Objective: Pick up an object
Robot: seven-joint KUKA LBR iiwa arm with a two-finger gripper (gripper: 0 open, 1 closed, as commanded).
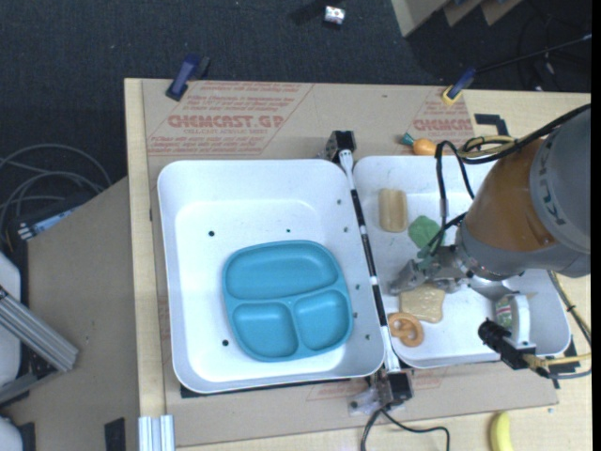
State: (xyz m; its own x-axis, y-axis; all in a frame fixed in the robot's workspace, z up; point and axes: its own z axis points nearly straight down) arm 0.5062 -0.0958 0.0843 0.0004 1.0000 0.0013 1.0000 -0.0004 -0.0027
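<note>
My gripper [424, 272] is low in the right bin [376, 172], with the grey arm and its orange band reaching in from the right. Just below it lies a pale slice of bread [423, 304], and a small pretzel [407, 329] sits nearer the front wall. A green piece [423, 230] lies just above the gripper, partly behind the cables. A tan bread roll [392, 209] rests toward the bin's back left. A white and green item [510, 315] shows at the right, under the arm.
The left bin [178, 195] holds a blue divided tray [285, 298]. A black divider clip line [362, 242] runs between the two bins. Cables hang from the arm over the right bin's back. A yellow thing [500, 432] lies off the bench front.
</note>
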